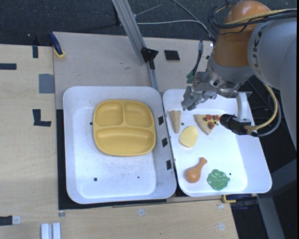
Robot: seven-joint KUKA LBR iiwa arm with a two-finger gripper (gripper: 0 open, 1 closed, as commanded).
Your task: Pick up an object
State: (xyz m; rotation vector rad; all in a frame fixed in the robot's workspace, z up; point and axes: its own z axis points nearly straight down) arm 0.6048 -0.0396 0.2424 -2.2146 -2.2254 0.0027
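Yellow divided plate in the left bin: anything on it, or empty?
Empty. The yellow divided plate shows three bare compartments; the toy foods, like the pizza slice, lie in the right bin.

Yellow tray (124, 127) matt plastic; white bins (74, 133) speckled smooth plastic; bench (20, 158) pale wood

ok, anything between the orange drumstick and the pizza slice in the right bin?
Camera view: a pale yellow rounded piece lies roughly between the orange toy drumstick and the pizza slice.

Pale wooden bench (20, 148), dark floor (65, 6)
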